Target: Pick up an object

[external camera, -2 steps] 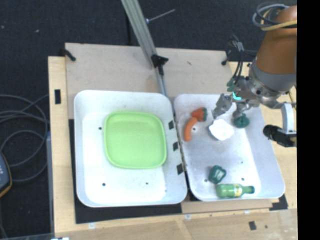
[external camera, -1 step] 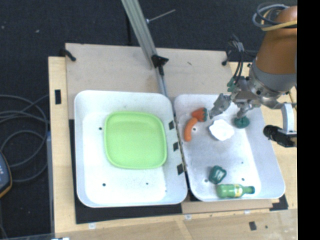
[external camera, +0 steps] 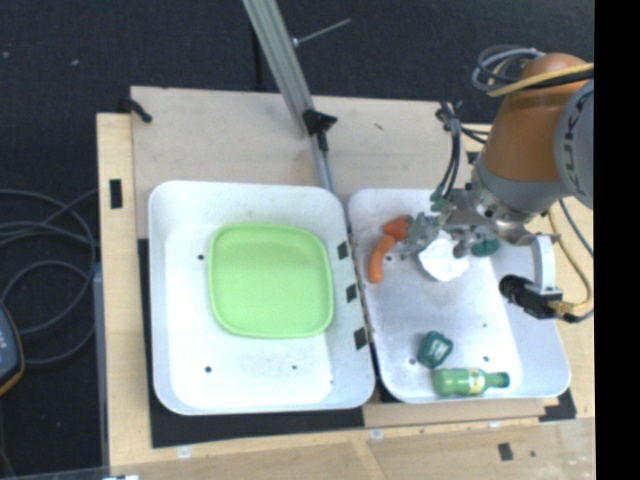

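The right bin (external camera: 530, 363) holds an orange carrot-shaped object (external camera: 385, 248) near its upper left, a white crumpled object (external camera: 440, 262) near the middle top, a small dark green piece (external camera: 435, 348) and a green bottle (external camera: 468, 379) lying on its side near the front. My gripper (external camera: 447, 236) hangs over the upper part of this bin, right above the white object and just right of the orange one. The arm's orange band (external camera: 525, 128) rises behind it.
The left bin (external camera: 180, 268) holds a light green square plate (external camera: 270, 279). A metal pole (external camera: 285, 63) slants up from the gap between the bins. Cables (external camera: 545, 298) hang at the right bin's right side. Black cords (external camera: 40, 268) lie left of the bench.
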### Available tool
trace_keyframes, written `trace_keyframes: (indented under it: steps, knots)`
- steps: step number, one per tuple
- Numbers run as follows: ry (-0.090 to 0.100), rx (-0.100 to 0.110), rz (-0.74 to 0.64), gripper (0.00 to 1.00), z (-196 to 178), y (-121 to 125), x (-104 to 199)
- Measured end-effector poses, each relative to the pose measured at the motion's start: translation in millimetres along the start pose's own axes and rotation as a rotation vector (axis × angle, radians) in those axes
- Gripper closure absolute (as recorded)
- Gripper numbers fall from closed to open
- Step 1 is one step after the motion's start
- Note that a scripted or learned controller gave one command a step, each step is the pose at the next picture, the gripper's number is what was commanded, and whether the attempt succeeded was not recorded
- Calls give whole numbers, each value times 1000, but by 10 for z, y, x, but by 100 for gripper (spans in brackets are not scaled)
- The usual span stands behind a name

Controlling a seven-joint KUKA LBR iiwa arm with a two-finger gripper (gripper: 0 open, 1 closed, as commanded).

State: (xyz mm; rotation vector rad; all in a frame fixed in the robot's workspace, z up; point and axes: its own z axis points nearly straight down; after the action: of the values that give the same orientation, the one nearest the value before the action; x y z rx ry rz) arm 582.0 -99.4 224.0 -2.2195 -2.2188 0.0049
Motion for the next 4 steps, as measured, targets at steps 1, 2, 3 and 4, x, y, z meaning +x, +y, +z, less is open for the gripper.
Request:
trace_keyframes:
  steps: [1, 2, 3, 4]
  knots:
    - [0, 1, 1, 0, 626, 11, -24]
    - [0, 0, 0, 0, 1247, -5, -8]
    - [0, -6, 2, 100, 1116, 10, -16]
    - [-1, -10, 1, 100, 569, -71, -66]
